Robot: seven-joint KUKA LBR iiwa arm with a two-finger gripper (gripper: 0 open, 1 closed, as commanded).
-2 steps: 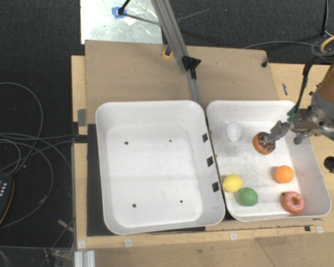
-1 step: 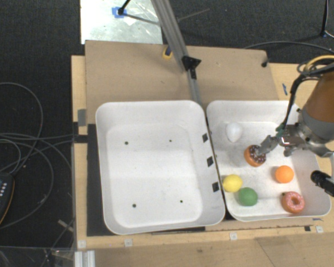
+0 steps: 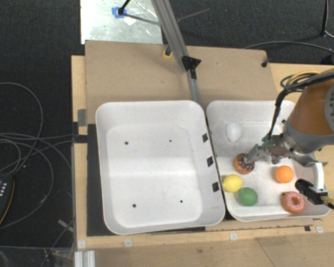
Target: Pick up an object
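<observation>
Count: two white bins, left bin (image 3: 108, 149) and right bin (image 3: 250, 111). Relative to the right bin, all six loose items sit inside it: two doughnuts, one chocolate-sprinkled doughnut (image 3: 244, 163) and one pink-frosted doughnut (image 3: 293, 202); one white egg-shaped object (image 3: 233, 131); one orange ball (image 3: 284, 174); one yellow lemon-like fruit (image 3: 232, 183); one green ball (image 3: 246, 196).

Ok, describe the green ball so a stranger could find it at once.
Look in the right bin, the one the arm reaches into. Along its near edge lies the green ball, touching the yellow ball on its left. It is the one green item; the pink-frosted donut sits further right.
</observation>
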